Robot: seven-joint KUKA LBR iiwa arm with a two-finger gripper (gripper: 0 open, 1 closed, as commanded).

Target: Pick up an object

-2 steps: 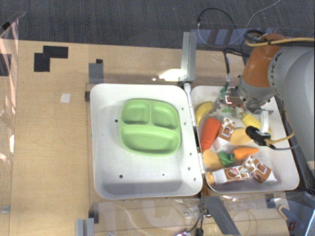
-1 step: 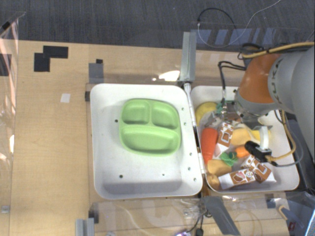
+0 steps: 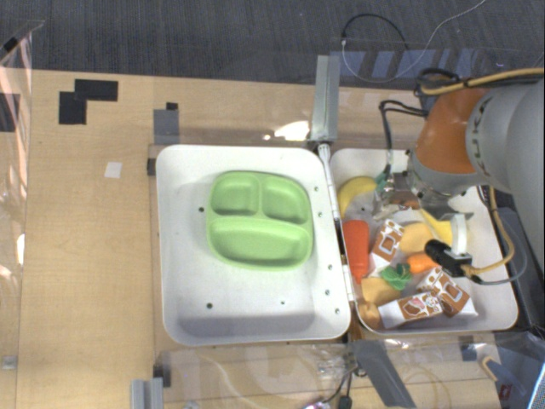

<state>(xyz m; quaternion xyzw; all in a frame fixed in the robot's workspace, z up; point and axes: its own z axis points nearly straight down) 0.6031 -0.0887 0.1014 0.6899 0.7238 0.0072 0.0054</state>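
The right bin (image 3: 502,309) holds a heap of toy food. A yellow round fruit (image 3: 354,192) lies at its back left, with a red-orange carrot-like piece (image 3: 357,244) in front of it. A brown-and-white snack pack (image 3: 387,240) leans in the middle and a second pack (image 3: 436,296) lies at the front. A small green piece (image 3: 394,273) and a small orange piece (image 3: 421,262) sit between them. My gripper (image 3: 393,191) reaches down into the back of this bin, just right of the yellow fruit, under the orange band (image 3: 443,135).
The left bin (image 3: 183,228) bears a green divided plate (image 3: 259,218) in its middle. A metal divider (image 3: 327,109) runs between the bins at the back. Cables (image 3: 498,267) hang off the arm over the right bin's right side. A yellow piece (image 3: 436,227) lies beside the wrist.
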